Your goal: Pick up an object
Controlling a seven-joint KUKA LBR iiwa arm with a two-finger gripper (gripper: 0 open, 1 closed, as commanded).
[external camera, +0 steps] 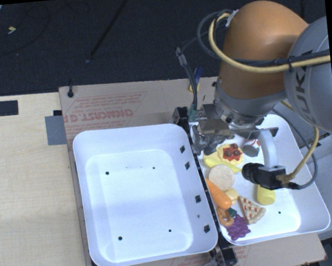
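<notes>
Figure legend, slanted overhead view. My grey arm with its broad orange band (pixel 261 31) reached in from the right and hung over the upper part of the right-hand shallow white plastic bin (pixel 307 215). My hand (pixel 210 132) sat low at the bin's upper left corner, close against the wall shared with the left-hand shallow white plastic bin (pixel 84 167); from this angle I could not tell whether it stood apart or together, and nothing was visibly caught in it.

The candidate objects lay clustered along the left side of the right-hand bin, just below my hand. Nearest was a flat yellow toy piece with a red patch (pixel 230 153). Touching its lower edge lay a round pale biscuit-like disc (pixel 222 176). Below that, an orange carrot-shaped toy (pixel 220 197) ran slantwise along the shared wall, with a small orange and green piece (pixel 226 214) at its lower end. A purple bunch-of-grapes toy (pixel 239 228) lay near the bin's lower left corner, and a tan wedge with a red criss-cross top (pixel 252 210) lay just beside it to the right. A small yellow block (pixel 266 195) rested further right, partly beneath a black cylindrical fitting (pixel 262 174) carried on my arm's white bracket.

Both bins stood on a brown cardboard sheet with red printing (pixel 110 103) laid upon the pale wooden counter (pixel 26 203).
</notes>
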